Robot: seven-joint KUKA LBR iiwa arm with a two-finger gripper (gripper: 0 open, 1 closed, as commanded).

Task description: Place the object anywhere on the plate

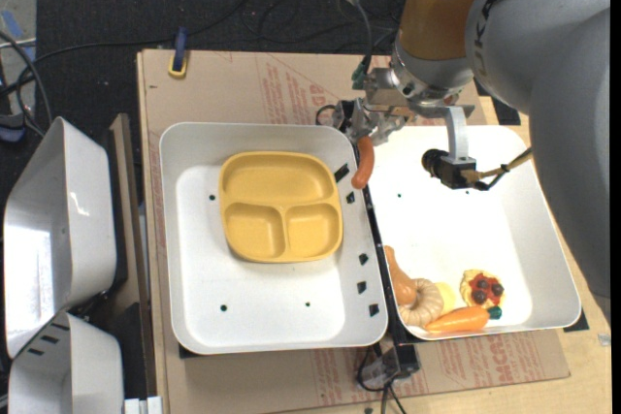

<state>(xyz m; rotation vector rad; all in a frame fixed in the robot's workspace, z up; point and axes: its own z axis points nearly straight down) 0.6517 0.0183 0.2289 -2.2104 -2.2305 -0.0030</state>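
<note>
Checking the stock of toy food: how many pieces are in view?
5. A sausage hangs under the gripper above the bins' shared edge. Four lie in the right bin's near corner: drumstick, shrimp, carrot, pizza piece. More may be hidden.

One fixed camera above the bench (291, 78), slanting down over both bins (184, 238)

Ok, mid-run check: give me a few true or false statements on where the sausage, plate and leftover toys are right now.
1. The sausage hangs from the gripper above the divide between the bins. True.
2. The yellow plate sits in the right bin. False: it is in the left bin.
3. The plate has three compartments. True.
4. The sausage already rests on the plate. False: it is off the plate's right side.
5. The carrot lies in the right bin. True.
</note>
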